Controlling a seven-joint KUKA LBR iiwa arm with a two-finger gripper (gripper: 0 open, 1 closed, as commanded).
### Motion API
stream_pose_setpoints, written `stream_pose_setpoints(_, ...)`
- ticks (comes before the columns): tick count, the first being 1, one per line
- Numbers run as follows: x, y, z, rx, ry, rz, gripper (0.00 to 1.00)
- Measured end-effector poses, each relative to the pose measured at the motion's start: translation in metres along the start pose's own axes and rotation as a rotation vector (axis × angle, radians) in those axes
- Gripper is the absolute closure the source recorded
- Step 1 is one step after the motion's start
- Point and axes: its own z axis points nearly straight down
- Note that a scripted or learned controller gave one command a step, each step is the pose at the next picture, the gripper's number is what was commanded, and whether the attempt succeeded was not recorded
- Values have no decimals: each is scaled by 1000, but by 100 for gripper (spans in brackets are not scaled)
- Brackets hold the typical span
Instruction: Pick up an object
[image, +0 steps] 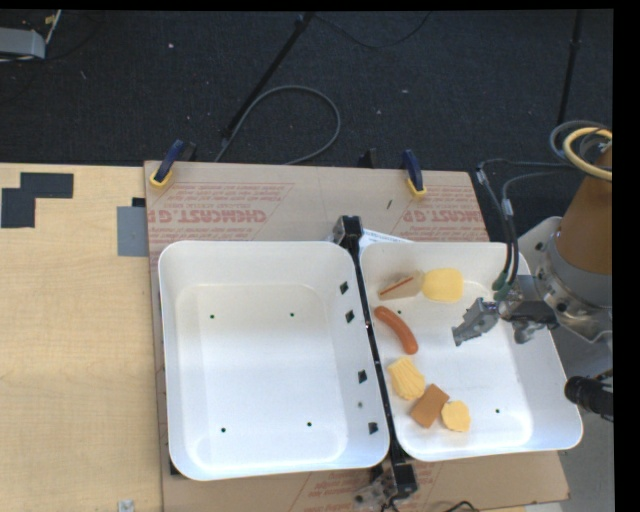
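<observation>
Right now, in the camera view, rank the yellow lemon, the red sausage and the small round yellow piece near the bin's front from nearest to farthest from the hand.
From the hand:
1. Yellow lemon, up and to its left, near the right bin's back.
2. Red sausage, farther left, by the divider.
3. Small round yellow piece, toward the bin's front, beside the brown block.

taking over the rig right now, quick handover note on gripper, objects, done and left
Gripper: low over the right white bin, right of the food pieces, nothing visibly between its fingers.
Objects, all in the right bin: round yellow piece and thin red-brown stick at the back, red-orange sausage in the middle, ridged yellow piece, brown block and small yellow-orange piece at the front.
Done: nothing lifted.
Left: grasp one object and raise it.
</observation>
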Motion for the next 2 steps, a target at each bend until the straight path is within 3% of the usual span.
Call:
stream_pose_setpoints(1, 0, 1, -2, -5, 0, 0, 0)
stream_pose_setpoints(2, -2, 2, 61, 1, 0, 0, 0)
